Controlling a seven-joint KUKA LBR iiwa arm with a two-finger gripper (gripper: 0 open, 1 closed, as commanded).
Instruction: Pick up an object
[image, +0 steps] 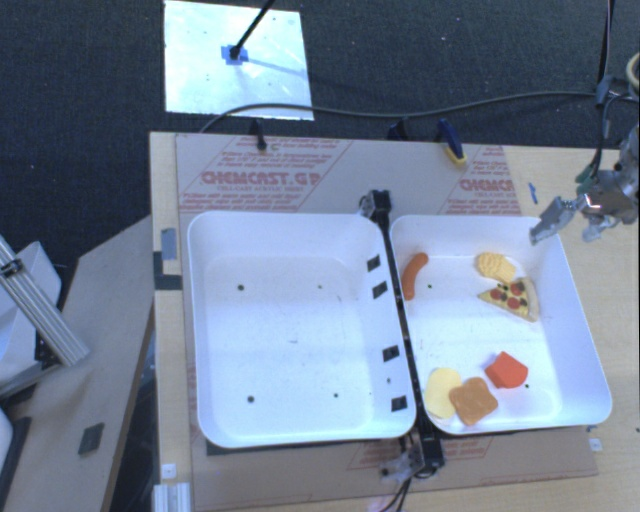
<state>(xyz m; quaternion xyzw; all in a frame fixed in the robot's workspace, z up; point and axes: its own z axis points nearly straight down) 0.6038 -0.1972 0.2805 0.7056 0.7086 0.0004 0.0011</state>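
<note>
Two shallow white bins sit side by side on the counter (120, 300), which is covered by a sheet printed with red lettering. The left bin (215, 300) fills the frame's centre-left; the right bin (590, 380) holds toy food. A sausage (413, 274) lies near its upper left corner. A yellow cracker (494, 265) sits just above a pizza slice (512, 296), the two touching or nearly so. Toward the lower edge, a toast slice (473, 401) overlaps a pale yellow piece (441, 390), with a red-orange block (507, 370) just beside them to the right. The claw (570, 220) hangs at the frame's right edge, over the right bin's upper right corner, with its fingers spread apart.
</note>
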